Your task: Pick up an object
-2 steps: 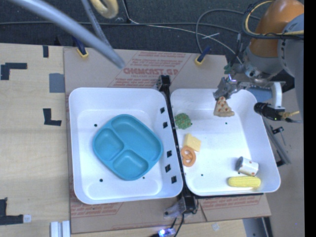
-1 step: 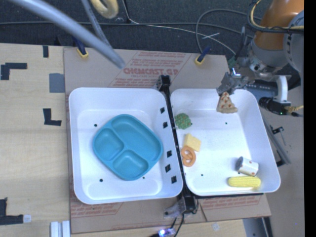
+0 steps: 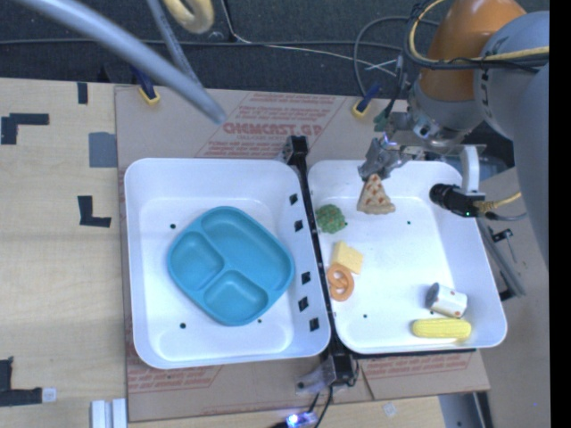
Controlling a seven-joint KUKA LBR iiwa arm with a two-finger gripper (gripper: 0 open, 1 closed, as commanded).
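My gripper [image 3: 378, 164] hangs over the back of the right bin [image 3: 401, 248], its dark fingers pinched together. A toy pizza slice [image 3: 376, 198] hangs point-up from them, the tip caught between the fingertips. The right bin also holds a green broccoli floret [image 3: 331, 218], a yellow cheese wedge [image 3: 349, 258] and an orange pretzel [image 3: 340, 283] along its left side. A yellow corn cob [image 3: 441, 329] and a small white and grey can [image 3: 446, 301] lie at the front right corner.
A blue divided plate [image 3: 230, 264] lies in the left bin [image 3: 136, 239]. A black divider strip [image 3: 306, 239] runs between the bins. A black fitting [image 3: 451, 198] on the arm overhangs the right bin's far right edge.
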